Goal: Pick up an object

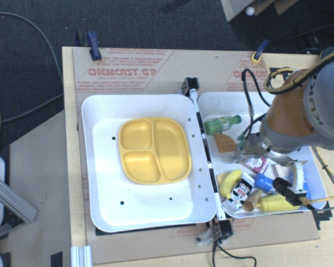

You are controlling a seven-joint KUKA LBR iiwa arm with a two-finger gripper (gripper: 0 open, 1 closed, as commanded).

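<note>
Gripper state can't be told; right bin clutter at its 5 o'clock risks a glancing miss or double-grab.

A green bottle with a white label is seen lying on its side at the far left of the right bin, its cap pointing right. Just near of it, a flat brown piece is laid on the floor. A yellow banana is found at the near left, touching a small white printed pack. To the right, a blue item and a yellow bottle are crowded together; what lies among them cannot be clearly made out.
</note>
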